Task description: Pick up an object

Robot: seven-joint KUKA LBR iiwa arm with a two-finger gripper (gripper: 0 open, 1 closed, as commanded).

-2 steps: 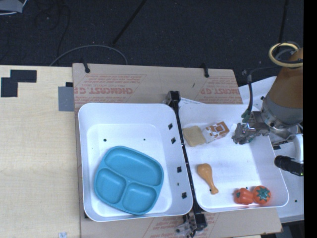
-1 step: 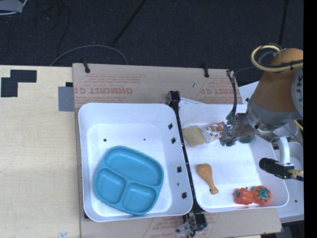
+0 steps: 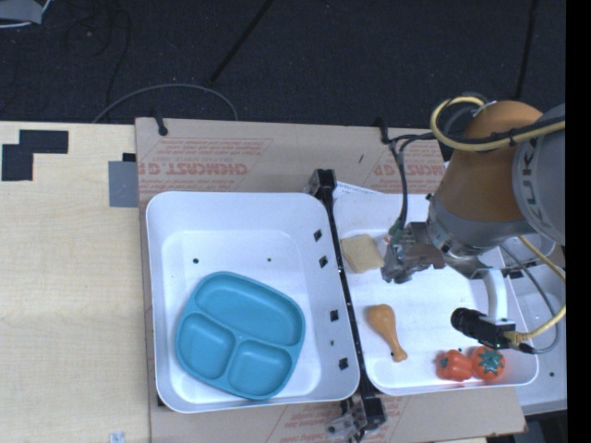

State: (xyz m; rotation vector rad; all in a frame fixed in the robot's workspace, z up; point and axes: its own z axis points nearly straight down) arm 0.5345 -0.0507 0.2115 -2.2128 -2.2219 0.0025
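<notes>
White walls are seen round two bins set side by side. The gripper is held low over the right bin, close to the middle wall that is shared with the left bin. Whether the gripper is spread or pressed together cannot be told.

A tan block is found just beside the gripper, toward the view's left. It is tucked against the middle wall, and it cannot be told if it is touched by the gripper. A drumstick is laid below the gripper in the view, apart from it, with bare white floor on both sides. Two red tomatoes are set side by side, farther off toward the view's lower right, close against the near wall of the bin.

Open floor is left between the gripper and the drumstick, and between the drumstick and the tomatoes.

A blue plate is laid in the left bin, well apart from the gripper, across the middle wall. Bare floor is left beyond the plate, toward the far wall.
</notes>
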